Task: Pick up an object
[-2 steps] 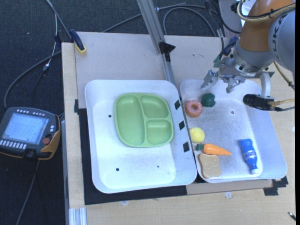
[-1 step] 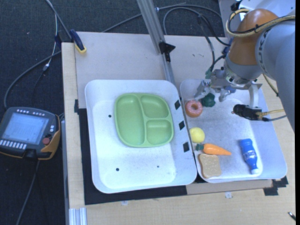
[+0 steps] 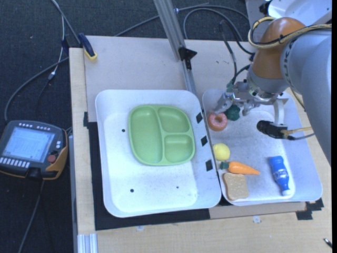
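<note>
We are taking the pink doughnut [image 3: 217, 121] as our marker; it is lying at the far left of the right bin [image 3: 305, 178], close to the wall between the two bins. Nearer the camera than the doughnut, a yellow lemon [image 3: 221, 152] is sitting. Beyond the lemon an orange carrot [image 3: 243, 168] is lying across, and a slice of bread [image 3: 236, 186] is resting just in front of the carrot. A blue bottle [image 3: 279, 174] is lying well to the doughnut's right, by the near rim. Left of the doughnut, in the left bin [image 3: 113, 194], a green divided plate [image 3: 161, 134] is lying flat. An aluminium post [image 3: 168, 15] is slanting down behind the doughnut towards the bins' shared edge. Far to its left, a teach pendant [image 3: 31, 149] is resting off the bench.

The bottle's label and the pendant's screen are too small for us to read.

The arm is reaching in from the right, wrist bent downward. The gripper [image 3: 230, 112] is hanging just beside the doughnut, on its far right side. We cannot tell whether it is open or closed, nor whether it is touching the doughnut.
</note>
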Robot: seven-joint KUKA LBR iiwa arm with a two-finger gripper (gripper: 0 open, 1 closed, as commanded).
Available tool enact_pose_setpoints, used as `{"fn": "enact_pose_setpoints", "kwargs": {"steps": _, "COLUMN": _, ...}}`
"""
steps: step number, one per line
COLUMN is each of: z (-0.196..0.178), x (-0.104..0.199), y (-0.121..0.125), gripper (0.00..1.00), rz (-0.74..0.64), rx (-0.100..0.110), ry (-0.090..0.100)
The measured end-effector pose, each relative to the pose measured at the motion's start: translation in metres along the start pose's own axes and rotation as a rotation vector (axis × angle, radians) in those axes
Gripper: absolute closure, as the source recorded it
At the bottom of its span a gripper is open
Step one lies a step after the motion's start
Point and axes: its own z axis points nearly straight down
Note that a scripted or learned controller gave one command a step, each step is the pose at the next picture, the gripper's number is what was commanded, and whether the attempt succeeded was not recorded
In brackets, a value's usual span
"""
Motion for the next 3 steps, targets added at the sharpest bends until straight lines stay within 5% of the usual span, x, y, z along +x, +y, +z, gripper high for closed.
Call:
{"fn": "enact_pose_setpoints", "kwargs": {"steps": 1, "z": -0.012, "x": 0.001, "y": 0.002, "gripper": 1.0, "rz": 0.0, "rx": -0.004, "ry": 0.002}}
{"fn": "enact_pose_setpoints", "kwargs": {"steps": 3, "z": -0.12, "x": 0.004, "y": 0.004, "gripper": 1.0, "rz": 0.0, "rx": 0.008, "ry": 0.001}}
